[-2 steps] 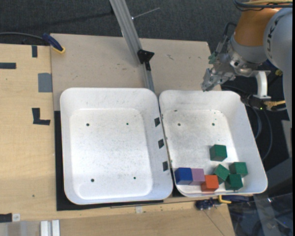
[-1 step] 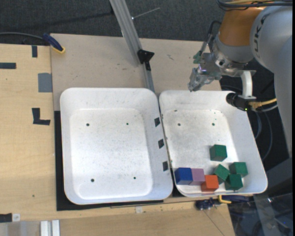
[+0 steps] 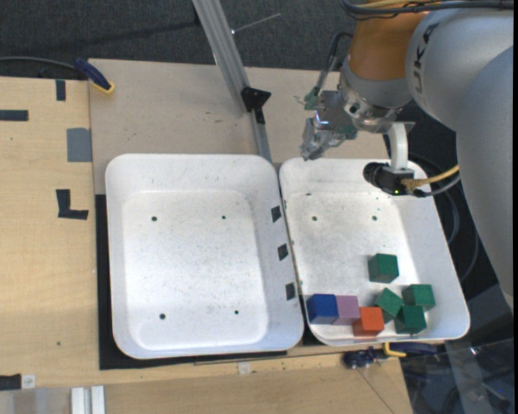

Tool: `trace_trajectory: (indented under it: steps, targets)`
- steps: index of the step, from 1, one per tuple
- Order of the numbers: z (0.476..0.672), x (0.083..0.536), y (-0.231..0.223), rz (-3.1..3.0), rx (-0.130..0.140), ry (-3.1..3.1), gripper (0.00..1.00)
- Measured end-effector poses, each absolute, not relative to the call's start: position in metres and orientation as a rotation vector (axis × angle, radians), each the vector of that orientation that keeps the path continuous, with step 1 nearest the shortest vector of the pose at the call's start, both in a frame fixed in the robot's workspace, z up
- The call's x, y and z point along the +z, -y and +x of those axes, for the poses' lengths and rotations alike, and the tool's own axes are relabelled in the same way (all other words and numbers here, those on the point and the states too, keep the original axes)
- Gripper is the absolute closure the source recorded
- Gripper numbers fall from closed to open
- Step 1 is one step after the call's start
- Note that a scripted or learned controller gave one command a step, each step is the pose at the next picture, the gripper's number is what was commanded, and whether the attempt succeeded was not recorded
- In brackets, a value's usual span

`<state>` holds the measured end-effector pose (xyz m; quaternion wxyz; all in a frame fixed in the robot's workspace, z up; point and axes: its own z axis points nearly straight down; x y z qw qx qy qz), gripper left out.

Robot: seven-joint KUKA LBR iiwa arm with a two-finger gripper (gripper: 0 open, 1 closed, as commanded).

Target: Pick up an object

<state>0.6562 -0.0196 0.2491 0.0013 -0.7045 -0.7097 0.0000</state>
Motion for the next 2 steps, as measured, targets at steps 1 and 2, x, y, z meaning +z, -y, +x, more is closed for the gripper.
trace_trajectory:
  steps: [1, 2]
  targets:
    - [0.658, 0.243, -0.039, -2.212, 0.001, 2.228, 1.0]
    - [0.654, 0.235, -0.086, -2.213, 0.003, 2.226, 1.0]
